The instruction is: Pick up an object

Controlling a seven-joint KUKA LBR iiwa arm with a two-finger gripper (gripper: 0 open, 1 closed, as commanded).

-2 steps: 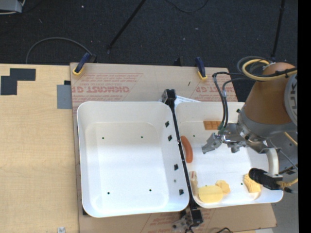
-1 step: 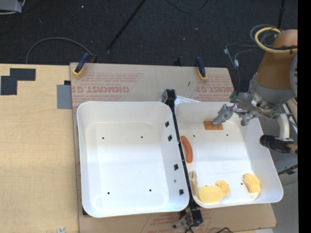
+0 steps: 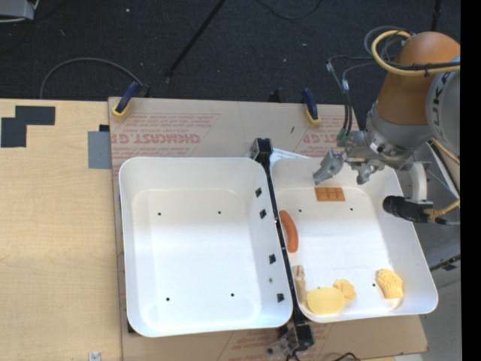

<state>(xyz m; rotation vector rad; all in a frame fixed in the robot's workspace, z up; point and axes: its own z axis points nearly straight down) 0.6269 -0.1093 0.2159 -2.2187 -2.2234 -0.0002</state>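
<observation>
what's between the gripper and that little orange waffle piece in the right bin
Nothing visible. The gripper hangs over the far end of the right bin, and the waffle piece lies just below it in the view on bare white floor. The hot dog and the other yellow toys lie nearer the camera, off that path.

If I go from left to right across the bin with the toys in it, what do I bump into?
Orange sausage → waffle → corn.

Right bin (image 3: pixel 409 239) centre open (items (image 3: pixel 328 300) crowd near edge)
</observation>
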